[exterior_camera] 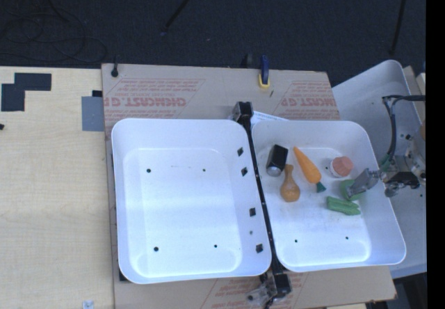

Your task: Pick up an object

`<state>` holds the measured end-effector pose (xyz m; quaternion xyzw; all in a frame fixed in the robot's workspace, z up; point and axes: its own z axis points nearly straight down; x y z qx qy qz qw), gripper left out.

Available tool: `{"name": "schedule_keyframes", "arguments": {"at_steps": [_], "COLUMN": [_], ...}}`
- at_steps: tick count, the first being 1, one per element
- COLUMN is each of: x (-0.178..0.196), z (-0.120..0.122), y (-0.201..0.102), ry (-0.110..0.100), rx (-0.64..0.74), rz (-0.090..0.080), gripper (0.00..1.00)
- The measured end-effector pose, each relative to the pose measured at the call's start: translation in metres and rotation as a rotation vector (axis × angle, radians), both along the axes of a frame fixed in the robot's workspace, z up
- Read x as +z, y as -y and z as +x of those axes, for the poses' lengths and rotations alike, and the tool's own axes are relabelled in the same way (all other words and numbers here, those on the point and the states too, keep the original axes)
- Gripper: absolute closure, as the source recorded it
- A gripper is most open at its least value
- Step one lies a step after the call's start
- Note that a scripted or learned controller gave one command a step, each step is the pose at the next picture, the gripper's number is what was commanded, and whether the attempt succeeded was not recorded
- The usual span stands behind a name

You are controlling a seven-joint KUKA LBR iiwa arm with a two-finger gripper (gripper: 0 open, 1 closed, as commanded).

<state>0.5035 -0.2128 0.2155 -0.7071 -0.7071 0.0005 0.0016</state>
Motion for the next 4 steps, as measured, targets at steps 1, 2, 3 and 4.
{"name": "schedule_keyframes", "arguments": {"at_steps": [1,2,3,4], "x": [-0.11,-0.129,-0.128,0.062], "z": [0.06,0.111,0.11,0.126], "y": [0.001,-0.104,-0.1,-0.033], "ry": [0.001,0.002,0.0,0.017], "rx": [-0.002,0.007,0.001,-0.002], "rz": [-0.001,0.0,-0.001,-0.008], "gripper": [0.0,0.0,0.0,0.0]}}
